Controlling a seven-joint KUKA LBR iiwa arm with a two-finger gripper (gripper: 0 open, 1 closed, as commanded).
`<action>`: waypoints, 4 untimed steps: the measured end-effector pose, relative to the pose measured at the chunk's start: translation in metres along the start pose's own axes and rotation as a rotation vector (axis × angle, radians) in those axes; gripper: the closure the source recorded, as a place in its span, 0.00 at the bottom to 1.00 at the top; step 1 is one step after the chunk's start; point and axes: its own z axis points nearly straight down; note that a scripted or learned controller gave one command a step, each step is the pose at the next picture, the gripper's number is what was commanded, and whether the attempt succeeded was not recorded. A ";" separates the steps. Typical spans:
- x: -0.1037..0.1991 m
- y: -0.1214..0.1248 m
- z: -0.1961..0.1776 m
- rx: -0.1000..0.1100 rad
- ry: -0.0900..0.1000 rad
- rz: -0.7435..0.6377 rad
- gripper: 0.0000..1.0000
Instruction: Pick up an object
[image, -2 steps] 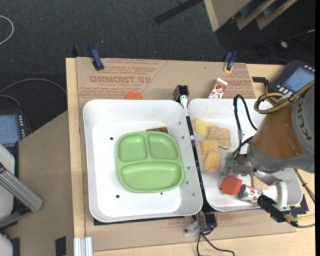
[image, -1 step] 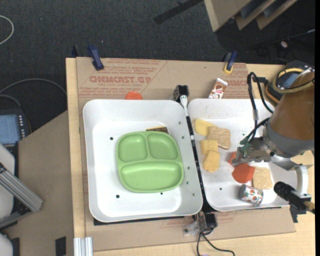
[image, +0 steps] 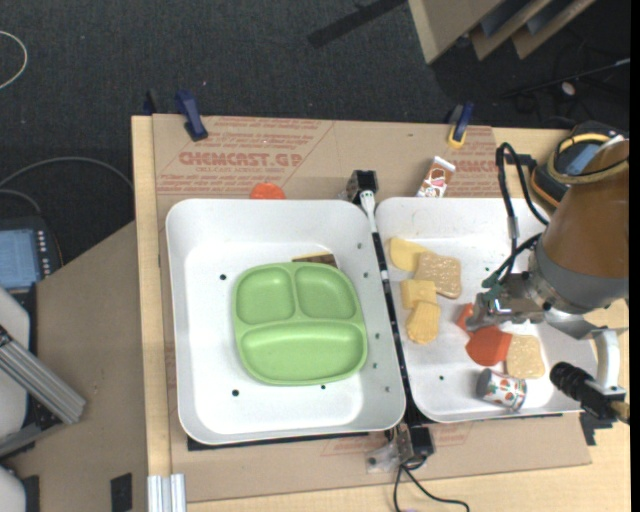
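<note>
Claw state unclear, above red block; can near bin rim.

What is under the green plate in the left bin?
A brown flat piece pokes out from beneath the far edge of the green plate. The plate covers the rest of it, so what it is stays unclear. Around the plate lies bare white bin floor.

The right bin holds the loose objects: a pale yellow block near its upper left, a tan cracker-like square touching it, and two further yellow pieces lying just below. Toward the bin's lower right lie a flat red piece, a tan slab touching it, and a small printed can on its side
</note>
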 end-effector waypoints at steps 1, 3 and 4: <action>0.000 0.000 0.001 0.001 0.000 0.001 0.00; -0.018 -0.001 0.100 0.001 -0.001 0.003 1.00; -0.018 -0.002 0.101 0.002 0.000 0.004 0.00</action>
